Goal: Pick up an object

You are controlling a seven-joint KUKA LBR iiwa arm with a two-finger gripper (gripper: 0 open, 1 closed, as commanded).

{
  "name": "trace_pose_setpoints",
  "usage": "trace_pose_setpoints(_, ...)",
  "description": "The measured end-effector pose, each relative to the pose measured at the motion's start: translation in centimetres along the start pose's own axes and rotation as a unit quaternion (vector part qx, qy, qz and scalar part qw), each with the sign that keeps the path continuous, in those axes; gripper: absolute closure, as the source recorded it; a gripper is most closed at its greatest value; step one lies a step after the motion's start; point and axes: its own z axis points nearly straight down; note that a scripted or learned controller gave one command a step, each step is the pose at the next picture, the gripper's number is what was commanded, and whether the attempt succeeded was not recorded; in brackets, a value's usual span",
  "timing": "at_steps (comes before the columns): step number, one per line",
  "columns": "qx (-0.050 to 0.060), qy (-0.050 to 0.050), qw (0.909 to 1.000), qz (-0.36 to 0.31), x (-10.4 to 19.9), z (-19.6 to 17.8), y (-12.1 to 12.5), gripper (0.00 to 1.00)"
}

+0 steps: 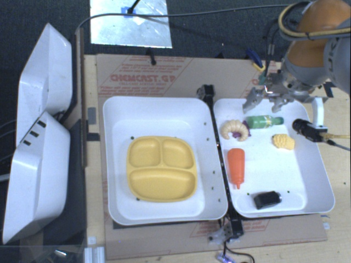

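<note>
Robotics lab: bench (164, 70), bins (118, 147), cabling (219, 12).

Red print "CHEMCAST GP" on the brown board (164, 75) under the two bins, read along its upper edge just above the left bin (118, 147); smaller red lines above and below this word too fine to read. More red print, partly hidden and not legible, on the same board's lower edge, below the right bin (323, 190). No legible label on the green bottle (263, 121), the yellow divided tray (162, 169), the black block (267, 200) or the arm (318, 32).
</note>
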Motion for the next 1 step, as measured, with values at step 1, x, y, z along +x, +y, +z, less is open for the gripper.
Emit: trace_pose_setpoints(1,0.0,0.0,1.0,0.0,0.0,0.0,0.0,0.0)
